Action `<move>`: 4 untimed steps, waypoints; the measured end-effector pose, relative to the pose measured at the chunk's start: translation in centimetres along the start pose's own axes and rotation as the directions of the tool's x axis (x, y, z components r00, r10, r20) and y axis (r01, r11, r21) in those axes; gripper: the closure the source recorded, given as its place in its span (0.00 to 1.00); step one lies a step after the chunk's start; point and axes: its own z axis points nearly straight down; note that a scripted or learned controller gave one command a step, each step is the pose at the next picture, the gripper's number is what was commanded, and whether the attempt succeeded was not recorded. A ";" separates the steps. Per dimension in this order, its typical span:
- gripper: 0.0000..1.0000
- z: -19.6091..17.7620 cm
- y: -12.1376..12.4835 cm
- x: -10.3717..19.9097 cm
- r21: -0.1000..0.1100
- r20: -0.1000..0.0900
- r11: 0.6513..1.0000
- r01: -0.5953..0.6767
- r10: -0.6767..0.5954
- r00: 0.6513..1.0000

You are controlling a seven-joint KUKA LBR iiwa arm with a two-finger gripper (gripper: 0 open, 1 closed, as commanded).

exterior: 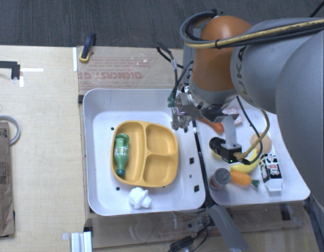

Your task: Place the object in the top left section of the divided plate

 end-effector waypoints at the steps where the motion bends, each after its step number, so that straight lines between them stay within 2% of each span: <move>1: 1.00 10.4 1.3 4.4 -0.002 -0.001 0.999 -0.044 0.044 0.999; 2: 1.00 2.3 2.0 8.4 -0.001 0.000 0.746 -0.666 0.666 0.746; 3: 1.00 8.7 2.8 11.4 0.002 0.001 0.494 -0.869 0.869 0.494; 4: 1.00 4.4 -2.3 10.9 0.001 0.000 0.326 -0.945 0.945 0.326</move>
